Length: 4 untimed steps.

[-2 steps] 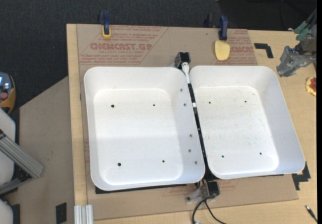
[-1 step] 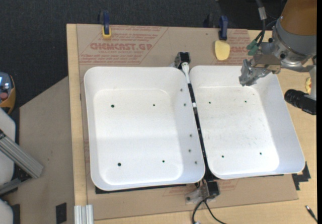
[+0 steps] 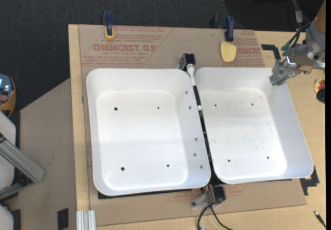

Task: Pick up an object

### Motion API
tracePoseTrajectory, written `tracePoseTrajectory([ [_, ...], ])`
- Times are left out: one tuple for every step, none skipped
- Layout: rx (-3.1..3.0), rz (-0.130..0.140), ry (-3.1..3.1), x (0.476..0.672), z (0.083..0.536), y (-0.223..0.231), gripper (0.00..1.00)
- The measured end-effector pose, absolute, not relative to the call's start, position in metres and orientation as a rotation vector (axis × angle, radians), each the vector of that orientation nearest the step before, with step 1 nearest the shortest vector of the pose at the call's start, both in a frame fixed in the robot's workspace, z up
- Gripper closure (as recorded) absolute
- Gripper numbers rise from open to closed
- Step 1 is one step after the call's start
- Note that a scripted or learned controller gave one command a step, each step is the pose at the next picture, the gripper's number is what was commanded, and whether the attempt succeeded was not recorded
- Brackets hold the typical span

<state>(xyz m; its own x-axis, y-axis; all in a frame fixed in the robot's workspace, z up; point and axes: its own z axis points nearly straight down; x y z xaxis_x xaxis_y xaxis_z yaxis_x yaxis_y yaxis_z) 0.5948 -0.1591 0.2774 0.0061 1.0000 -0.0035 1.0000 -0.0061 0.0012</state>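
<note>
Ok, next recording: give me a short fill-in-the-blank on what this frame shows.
1. The bench bears ____ white bins side by side.
2. The gripper hangs over the far right corner of the ____ bin.
3. A ____ object lies on the board beyond the bins.
4. Two ____ clamps hold the board's far edge.

Missing words: two; right; yellow; blue

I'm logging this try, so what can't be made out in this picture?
- Hand, camera view: small and blurred; fingers open or shut unclear, nothing seen held.
- Arm: cut off by the right edge.
- Yellow thing behind the right bin: too small to identify.
</note>
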Motion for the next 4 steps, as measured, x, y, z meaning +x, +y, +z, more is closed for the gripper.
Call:
tracePoseTrajectory([
  [2.218, 0.000, 2.228, 0.633, 0.233, -0.086, 1.00],
  [2.218, 0.003, 2.221, 0.657, 0.249, -0.060, 1.00],
  [2.210, 0.014, 2.220, 0.668, 0.376, -0.020, 1.00],
  [2.220, -0.006, 2.231, 0.666, 0.305, 0.037, 1.00],
])
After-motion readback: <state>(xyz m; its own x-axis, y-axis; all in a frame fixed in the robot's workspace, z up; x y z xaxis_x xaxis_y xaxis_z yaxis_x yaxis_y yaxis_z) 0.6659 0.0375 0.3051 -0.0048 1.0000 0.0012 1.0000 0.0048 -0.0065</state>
